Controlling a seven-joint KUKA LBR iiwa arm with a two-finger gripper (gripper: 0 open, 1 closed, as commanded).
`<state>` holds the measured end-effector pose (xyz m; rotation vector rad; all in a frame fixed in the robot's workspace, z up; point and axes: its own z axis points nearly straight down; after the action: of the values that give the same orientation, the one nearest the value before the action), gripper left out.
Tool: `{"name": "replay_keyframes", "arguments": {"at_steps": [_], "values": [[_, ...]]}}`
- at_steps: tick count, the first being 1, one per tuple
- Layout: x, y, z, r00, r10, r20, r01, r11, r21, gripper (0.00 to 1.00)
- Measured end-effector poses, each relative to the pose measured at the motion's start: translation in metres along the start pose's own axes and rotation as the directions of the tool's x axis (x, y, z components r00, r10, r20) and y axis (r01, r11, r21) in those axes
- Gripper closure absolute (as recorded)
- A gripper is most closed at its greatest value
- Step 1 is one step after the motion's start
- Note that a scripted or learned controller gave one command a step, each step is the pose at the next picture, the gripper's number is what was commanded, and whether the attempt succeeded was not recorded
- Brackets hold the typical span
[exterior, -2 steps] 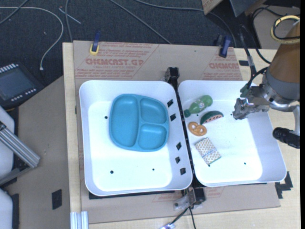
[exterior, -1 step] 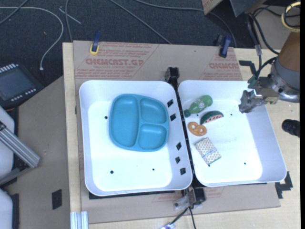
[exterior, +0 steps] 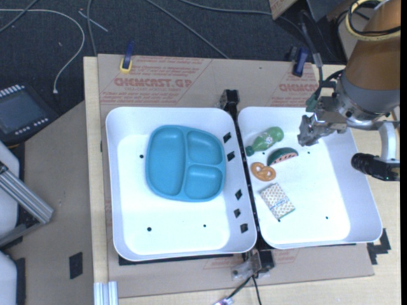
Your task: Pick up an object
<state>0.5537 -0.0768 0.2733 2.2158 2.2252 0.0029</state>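
Where the two white bins sit side by side on the bench, the count is easy: one thing in the left bin [exterior: 127,227], four in the right bin [exterior: 343,221]. The left one holds a single blue divided plate [exterior: 185,162] with three compartments, lying flat near the bin's middle. The right one holds a green bottle-shaped toy [exterior: 264,139], a watermelon slice [exterior: 282,155], a small brown pretzel [exterior: 262,171] and a patterned packet [exterior: 278,200], all gathered toward that bin's left half. The bottle and the slice lie just beside each other, the pretzel sits just below the slice, and the packet lies a little apart, nearer the front.

The gripper [exterior: 308,136] hangs over the right bin's back part, just to the right of the bottle and the slice, at the end of the grey arm [exterior: 372,94] with its orange band. Nothing sits between its fingers that I can make out, and from here I cannot tell whether they are spread or closed.

The bins rest on a brown cardboard sheet [exterior: 191,81] printed with red lettering, held at the back edge by two blue clamps [exterior: 127,59]. Black clips run down the seam between the bins. Beyond the bench the floor is dark carpet [exterior: 191,11] with several loose grey cables [exterior: 76,24] trailing across it, and a small dark screen [exterior: 22,110] stands at the left.
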Motion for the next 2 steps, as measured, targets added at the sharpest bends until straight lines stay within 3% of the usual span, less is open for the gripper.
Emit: {"name": "replay_keyframes", "arguments": {"at_steps": [2], "values": [[0.091,0.018,0.009,1.000,-0.001,-0.001,0.001,1.000,0.001,1.00]]}}
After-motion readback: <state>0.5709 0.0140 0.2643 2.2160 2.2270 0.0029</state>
